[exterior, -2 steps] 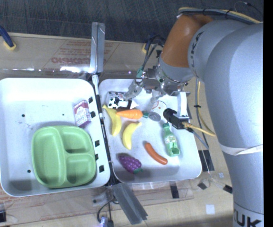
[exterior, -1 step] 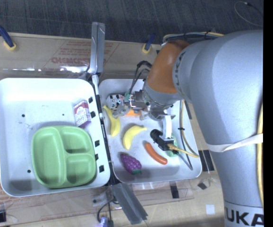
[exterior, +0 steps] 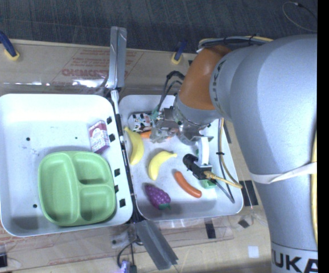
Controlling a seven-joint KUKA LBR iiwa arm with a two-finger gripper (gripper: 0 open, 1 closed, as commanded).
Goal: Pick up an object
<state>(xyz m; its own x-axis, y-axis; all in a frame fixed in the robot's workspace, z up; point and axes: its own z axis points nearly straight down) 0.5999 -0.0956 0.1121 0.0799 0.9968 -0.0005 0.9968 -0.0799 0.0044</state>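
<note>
While my pincer [exterior: 163,125] hovers low in the right bin [exterior: 221,206], its opening impossible to tell, two bananas [exterior: 135,145] lie just beside it, a sausage [exterior: 187,185] farther off.

Bench [exterior: 50,61] — two white bins [exterior: 11,152] side by side

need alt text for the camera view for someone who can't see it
A grey robot arm with an orange band reaches from the right over the right white bin, which holds two yellow plastic bananas, an orange toy hot dog and a purple toy grape bunch. The left white bin holds a green divided plastic tray and a small red-and-white box.
</note>
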